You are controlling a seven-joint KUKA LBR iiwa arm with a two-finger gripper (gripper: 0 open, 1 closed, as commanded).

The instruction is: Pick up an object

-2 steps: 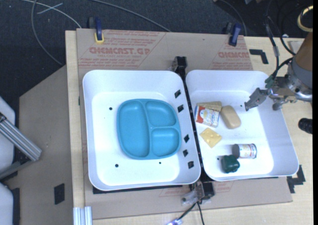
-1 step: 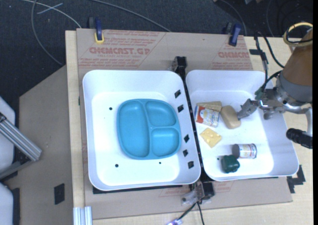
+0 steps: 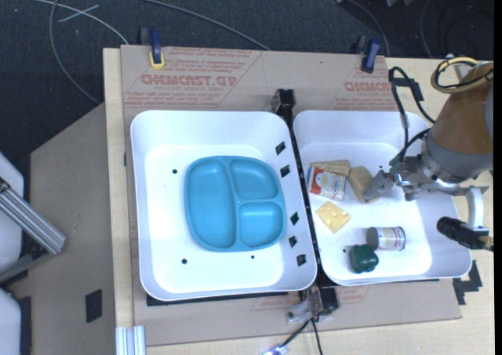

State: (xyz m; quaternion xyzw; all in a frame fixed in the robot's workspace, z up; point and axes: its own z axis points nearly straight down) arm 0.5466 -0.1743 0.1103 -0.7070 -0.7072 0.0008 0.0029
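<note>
Presently the pincer (image 3: pixel 384 186) is seen low in the right bin (image 3: pixel 408 130), nothing visibly gripped; its spread cannot be told. Just left of it lies a tan block (image 3: pixel 360 182).

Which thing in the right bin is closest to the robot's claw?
The tan lump. It sits right beside the gripper, by its tip. The cheese wedge, red packet, little jar and green thing all lie farther off.

Glossy blue plastic tray (image 3: pixel 234 202); smooth white plastic bins (image 3: pixel 149 189).
</note>
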